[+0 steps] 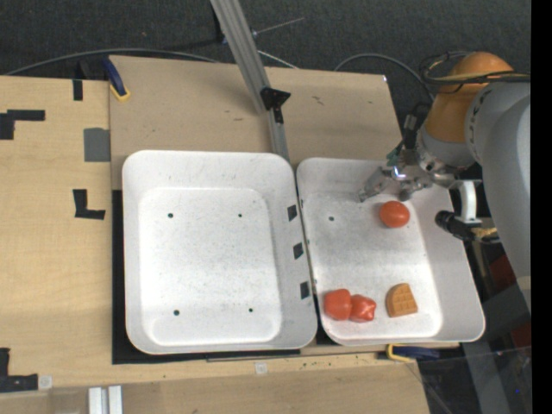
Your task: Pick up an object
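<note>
The gripper (398, 178) hangs just above the orange ball (395, 215) near the far edge of the right bin (453, 317), seemingly lining up for it. I cannot tell its state, though nothing is in it. A red lump (348, 305) and waffle piece (401, 300) sit along the near edge.

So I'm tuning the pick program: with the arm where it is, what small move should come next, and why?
Probably a short drop toward the near side, onto the tomato. The gripper sits at the far end of the right bin, just beyond that tomato, nearer than the other pieces at the bin's near end.
</note>
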